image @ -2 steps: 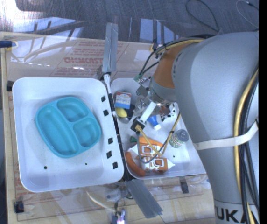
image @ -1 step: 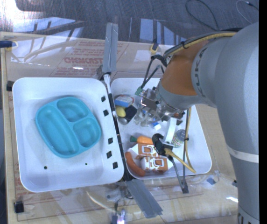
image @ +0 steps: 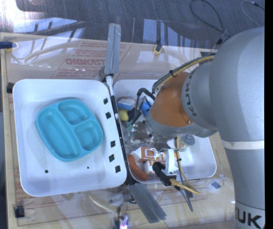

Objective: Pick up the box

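A small white box [image: 150,157] with orange markings lies in the front part of the right bin [image: 208,161]. The grey arm with its orange band [image: 172,111] hangs low over this bin and covers much of it. My gripper [image: 138,129] sits under the wrist, just behind the box and close to the bin's left wall. The view does not show anything between its fingers.
The left bin [image: 26,175] holds a light blue divided plate [image: 69,129]. In the right bin an orange sausage-shaped item [image: 135,169] lies at the front left, beside the box. A yellow item [image: 123,115] and a blue item [image: 145,106] sit near the back left.
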Action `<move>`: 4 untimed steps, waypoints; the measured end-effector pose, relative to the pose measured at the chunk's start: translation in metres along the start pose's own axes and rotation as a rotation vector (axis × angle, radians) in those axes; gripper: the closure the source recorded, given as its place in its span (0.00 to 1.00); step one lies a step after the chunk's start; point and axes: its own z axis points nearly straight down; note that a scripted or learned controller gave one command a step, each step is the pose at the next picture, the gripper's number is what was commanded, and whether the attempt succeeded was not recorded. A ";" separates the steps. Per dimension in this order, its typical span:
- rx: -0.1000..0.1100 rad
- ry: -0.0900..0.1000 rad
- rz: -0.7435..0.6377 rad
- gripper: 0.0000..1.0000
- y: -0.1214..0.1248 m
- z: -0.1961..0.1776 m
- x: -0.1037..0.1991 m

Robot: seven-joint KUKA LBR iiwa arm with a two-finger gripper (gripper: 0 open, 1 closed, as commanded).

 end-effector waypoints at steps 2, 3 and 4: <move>-0.007 -0.003 -0.162 1.00 -0.037 -0.001 -0.006; -0.009 -0.009 -0.426 1.00 -0.036 -0.003 -0.009; -0.006 -0.002 -0.255 1.00 -0.037 -0.001 -0.010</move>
